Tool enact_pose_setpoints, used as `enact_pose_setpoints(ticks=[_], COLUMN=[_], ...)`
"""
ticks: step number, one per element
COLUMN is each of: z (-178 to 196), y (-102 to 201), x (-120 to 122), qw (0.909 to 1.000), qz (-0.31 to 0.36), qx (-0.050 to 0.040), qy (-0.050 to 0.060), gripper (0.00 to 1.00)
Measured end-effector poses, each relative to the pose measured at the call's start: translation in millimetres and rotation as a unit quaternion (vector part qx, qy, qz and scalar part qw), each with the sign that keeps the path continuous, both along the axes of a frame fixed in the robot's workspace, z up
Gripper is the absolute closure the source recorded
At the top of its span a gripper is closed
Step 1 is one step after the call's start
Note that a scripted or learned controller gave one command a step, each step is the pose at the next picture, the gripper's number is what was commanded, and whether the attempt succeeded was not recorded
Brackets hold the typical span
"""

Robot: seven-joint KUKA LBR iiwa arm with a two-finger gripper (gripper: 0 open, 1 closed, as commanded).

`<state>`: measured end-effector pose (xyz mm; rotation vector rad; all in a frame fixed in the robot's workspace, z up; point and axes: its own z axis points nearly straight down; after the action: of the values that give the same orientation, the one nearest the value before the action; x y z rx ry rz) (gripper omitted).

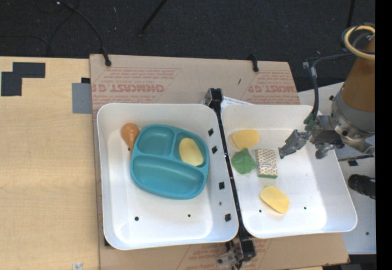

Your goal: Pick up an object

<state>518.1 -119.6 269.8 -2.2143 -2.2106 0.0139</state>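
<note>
Zero items lifted | gripper hovered over right bin, finger state unclear | patterned block nearest | approach and grasp remained, by appearance

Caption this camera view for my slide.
Claw hovers over right bin beside patterned block; teal tray fills the left.

Bench with cardboard sheet and two white bins

The pale wood bench fills the frame's lower left; the cardboard sheet lies across its centre, bearing the left bin and right bin side by side, touching.
</note>
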Motion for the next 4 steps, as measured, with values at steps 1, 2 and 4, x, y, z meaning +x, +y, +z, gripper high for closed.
enact_pose_setpoints(ticks=[1,2,4], z=[5.9,-37.8,-146.6], y=[0.0,0.3,-5.1], x=[1.9,-1.5,2.2], qw=[1.0,1.0,1.0], qz=[0.001,0.001,0.0], qx=[-0.0008,-0.0005,-0.0002], qy=[-0.006,-0.004,-0.003], gripper=[0.0,0.0,0.0])
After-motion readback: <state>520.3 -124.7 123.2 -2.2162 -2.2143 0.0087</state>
